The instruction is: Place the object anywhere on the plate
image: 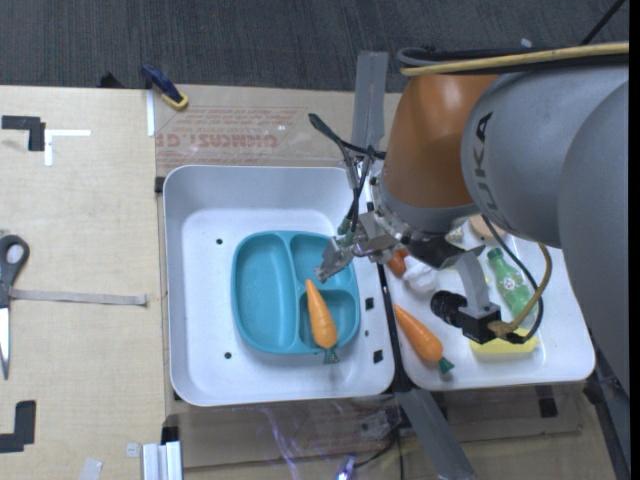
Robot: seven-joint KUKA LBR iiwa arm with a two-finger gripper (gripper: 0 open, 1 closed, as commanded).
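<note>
A carrot (pixel 320 314) lies on the plate (pixel 262 293) in the left bin (pixel 190 298).

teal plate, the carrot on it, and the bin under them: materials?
Teal plate: looks like moulded plastic, with a smooth soft sheen and a raised divider.
Carrot on the plate: probably a plastic or rubber toy, uniform orange with a small green stub.
White bin: seems to be thin plastic, glossy, with rounded moulded corners.

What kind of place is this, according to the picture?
Probably a robotics lab bench, not a kitchen: a grey and orange robot arm reaches over two white bins, the carrots on the blue plate look like toys, and scissors lie on a taped wooden bench.
</note>
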